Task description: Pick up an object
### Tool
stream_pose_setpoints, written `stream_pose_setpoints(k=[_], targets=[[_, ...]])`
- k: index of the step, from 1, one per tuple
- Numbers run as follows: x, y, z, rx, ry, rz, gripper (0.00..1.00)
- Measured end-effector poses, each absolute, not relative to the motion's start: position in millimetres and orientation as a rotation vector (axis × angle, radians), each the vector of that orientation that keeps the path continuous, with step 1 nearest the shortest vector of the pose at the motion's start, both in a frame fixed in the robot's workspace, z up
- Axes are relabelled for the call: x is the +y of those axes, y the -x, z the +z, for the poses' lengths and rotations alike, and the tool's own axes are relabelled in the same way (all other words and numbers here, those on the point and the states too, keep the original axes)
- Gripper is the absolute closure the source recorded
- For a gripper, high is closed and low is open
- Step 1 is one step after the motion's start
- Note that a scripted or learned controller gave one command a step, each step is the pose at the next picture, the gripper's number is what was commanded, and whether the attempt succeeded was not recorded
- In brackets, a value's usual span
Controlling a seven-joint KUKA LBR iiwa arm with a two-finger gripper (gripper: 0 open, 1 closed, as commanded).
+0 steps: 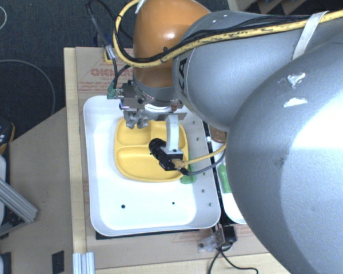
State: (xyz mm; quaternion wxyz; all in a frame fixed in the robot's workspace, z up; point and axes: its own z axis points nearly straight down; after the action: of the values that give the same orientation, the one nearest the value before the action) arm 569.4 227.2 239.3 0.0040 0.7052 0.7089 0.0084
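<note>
A yellow divided plate [138, 163] lies in the left white bin [143, 213], in its upper middle. My gripper [136, 120] hangs over the plate's far edge, right at or just above it. The wrist and its black cable fitting cover the plate's right part. A small green object [187, 179] peeks out at the plate's lower right edge, by the bin's right wall. I see nothing held.
The grey arm covers the view's right half and most of the right bin [231, 208]. A brownish object [218, 135] shows a sliver in that bin. The bench's cardboard surface [74, 153] borders the left bin. The near half of the left bin is bare white floor.
</note>
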Motion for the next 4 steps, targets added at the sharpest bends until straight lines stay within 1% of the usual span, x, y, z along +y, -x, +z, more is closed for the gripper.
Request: stream_pose_setpoints(k=[1, 2, 3, 4], targets=[[216.3, -634.0, 242.4, 2.22, -2.217, 0.008, 1.0], [225.2, -596.1, 297.7, 2.223, -2.218, 0.006, 1.0], [225.0, -613.7, 397.7, 2.22, -2.213, 0.02, 1.0], [223.5, -530.8, 372.6, 2.228, -2.222, -0.01, 1.0]])
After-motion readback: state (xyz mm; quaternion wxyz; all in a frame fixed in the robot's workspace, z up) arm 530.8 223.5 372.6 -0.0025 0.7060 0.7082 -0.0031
